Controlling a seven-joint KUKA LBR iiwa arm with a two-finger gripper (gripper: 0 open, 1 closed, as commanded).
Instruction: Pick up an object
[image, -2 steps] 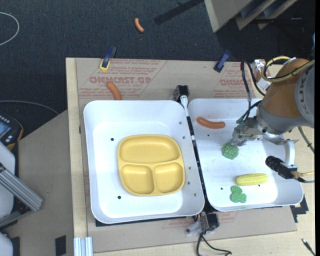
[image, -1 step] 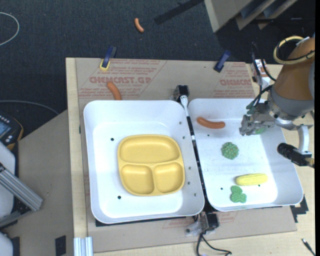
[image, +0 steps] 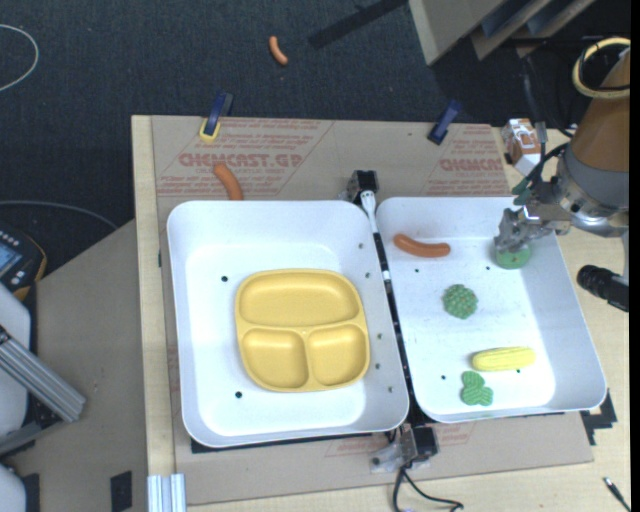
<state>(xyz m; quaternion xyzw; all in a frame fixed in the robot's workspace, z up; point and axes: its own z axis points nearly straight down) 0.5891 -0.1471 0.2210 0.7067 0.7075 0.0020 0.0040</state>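
Two shallow white bins sit side by side on the bench (image: 160, 300), which is covered with brown board printed "CHEMCAST GP". Right bin (image: 560, 330): the tool (image: 516, 238) stands over a round green object (image: 512, 256) at the bin's far right part; whether its fingers are spread or pinching cannot be told. Left of that object lies a sausage (image: 421, 246), long axis running left to right. Nearer lie green broccoli (image: 460, 301), corn (image: 502, 358) and a green piece (image: 477, 389). Left bin (image: 190, 330): a yellow divided plate (image: 300, 329).
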